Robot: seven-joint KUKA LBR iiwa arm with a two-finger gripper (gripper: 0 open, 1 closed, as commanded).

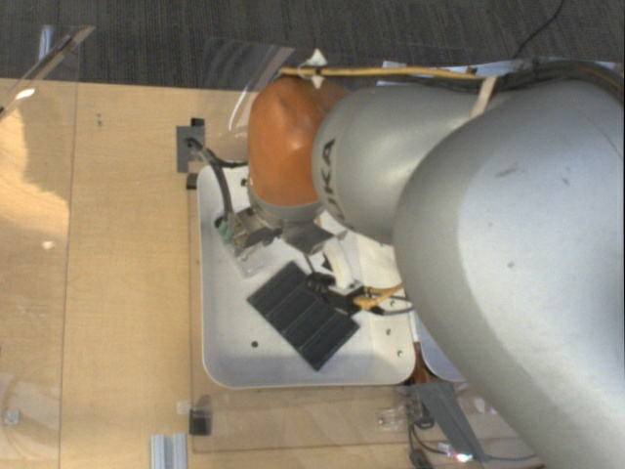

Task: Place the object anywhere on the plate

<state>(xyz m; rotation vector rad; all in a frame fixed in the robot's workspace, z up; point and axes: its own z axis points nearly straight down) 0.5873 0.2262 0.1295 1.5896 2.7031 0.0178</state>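
Observation:
My gripper [246, 237] hangs low over the back left part of the left white bin [234, 360], under the orange band of the arm. A small green bit [224, 229] shows at the gripper's left side; whether it is held or just lying there I cannot tell. A dark ribbed flat slab [301, 316] lies tilted in the middle of the bin, just in front and to the right of the gripper. The arm hides the bin's right part.
The grey arm covers the right half of the view. A sliver of the right bin [439, 362] peeks out beneath it. Bare wooden bench [98, 262] lies left of the bin, with a small black bracket [192, 145] at the bin's back left corner.

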